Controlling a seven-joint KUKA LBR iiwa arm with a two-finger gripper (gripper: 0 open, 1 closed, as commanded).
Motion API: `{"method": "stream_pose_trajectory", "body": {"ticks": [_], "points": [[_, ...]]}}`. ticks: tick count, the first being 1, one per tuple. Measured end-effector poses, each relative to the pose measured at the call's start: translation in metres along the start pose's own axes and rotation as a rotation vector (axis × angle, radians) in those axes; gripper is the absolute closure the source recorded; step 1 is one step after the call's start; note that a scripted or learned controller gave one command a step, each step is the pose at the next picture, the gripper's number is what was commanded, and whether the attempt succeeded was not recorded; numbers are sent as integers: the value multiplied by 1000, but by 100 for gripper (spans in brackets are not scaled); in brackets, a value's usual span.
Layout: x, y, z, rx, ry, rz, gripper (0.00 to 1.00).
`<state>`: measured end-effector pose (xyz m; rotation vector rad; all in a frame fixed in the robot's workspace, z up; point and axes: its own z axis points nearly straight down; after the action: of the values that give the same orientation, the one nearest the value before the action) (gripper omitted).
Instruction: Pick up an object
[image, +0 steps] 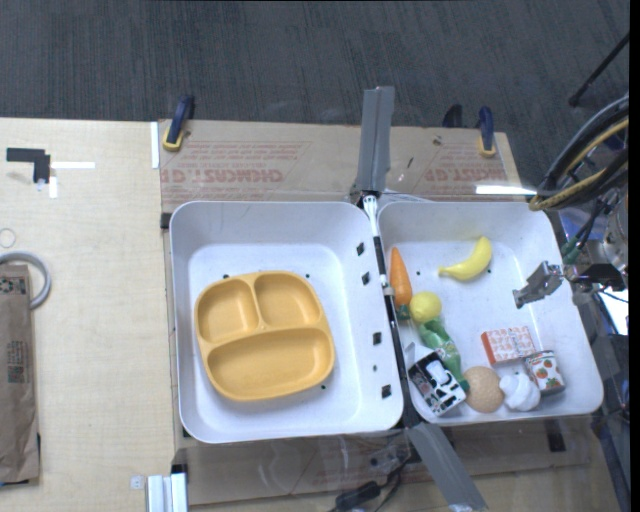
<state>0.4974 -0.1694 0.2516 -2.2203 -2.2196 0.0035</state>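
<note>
A black-and-white box (436, 383) is lying at the right bin's (575, 300) near edge beside a tan ball (483, 388). The gripper (537, 285) is hovering above the bin, holding nothing; a banana (468, 262) is lying near it. A yellow plate (264, 334) is sitting in the left bin (185, 330).
</note>
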Motion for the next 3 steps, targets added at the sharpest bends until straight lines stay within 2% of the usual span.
{"method": "stream_pose_trajectory", "body": {"ticks": [1,2,3], "points": [[-41,-20,119,0,0,-47,0],[-53,24,40,-3,-1,-122,0],[-53,-20,104,-1,0,-185,0]]}}
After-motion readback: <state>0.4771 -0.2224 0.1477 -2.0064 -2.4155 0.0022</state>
